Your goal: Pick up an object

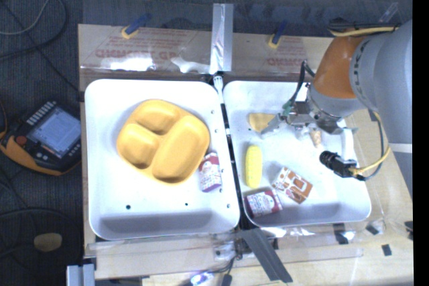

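My gripper (293,127) hangs over the back half of the right bin (348,207), below the orange band of the arm. Its fingers stand open, one reaching left toward a pale yellow wedge (259,120), the other (314,136) pointing down to the right. Nothing sits between them. A yellow corn-like piece (253,165) lies near the bin's left wall. Toward the front are an orange-and-white packet (292,185) and a dark red packet (263,202). In the left bin (107,211) rests a large yellow lumpy cushion shape (163,139) with a small red-and-white packet (210,173) beside it.
A raised divider (228,144) separates the two bins. A black cable with a connector (337,163) hangs from the arm over the right bin's right side. A handheld controller (47,137) lies on the floor at the left.
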`<act>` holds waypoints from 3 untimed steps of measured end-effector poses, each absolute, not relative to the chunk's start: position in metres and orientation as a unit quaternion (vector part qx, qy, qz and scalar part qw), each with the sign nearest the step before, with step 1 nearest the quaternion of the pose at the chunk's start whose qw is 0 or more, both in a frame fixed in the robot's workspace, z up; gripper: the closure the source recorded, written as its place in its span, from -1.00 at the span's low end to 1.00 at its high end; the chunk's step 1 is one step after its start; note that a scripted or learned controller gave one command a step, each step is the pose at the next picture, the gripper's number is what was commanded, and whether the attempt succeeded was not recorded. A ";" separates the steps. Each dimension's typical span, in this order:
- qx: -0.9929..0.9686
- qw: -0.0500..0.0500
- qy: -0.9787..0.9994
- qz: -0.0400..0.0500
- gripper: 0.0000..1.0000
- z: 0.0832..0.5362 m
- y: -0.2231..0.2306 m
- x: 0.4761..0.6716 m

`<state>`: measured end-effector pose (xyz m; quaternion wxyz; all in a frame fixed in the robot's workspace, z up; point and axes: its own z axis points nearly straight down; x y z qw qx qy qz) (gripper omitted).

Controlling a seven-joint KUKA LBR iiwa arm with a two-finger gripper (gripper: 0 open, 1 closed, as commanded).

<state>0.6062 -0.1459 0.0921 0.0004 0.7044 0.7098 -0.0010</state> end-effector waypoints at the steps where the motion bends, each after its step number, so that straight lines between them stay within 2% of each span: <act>1: 0.615 0.006 0.788 0.001 -1.00 0.090 -0.102 0.640; 2: 0.615 0.006 0.788 0.002 1.00 0.099 -0.102 0.640; 3: 0.661 0.000 0.751 -0.001 1.00 0.207 -0.054 0.647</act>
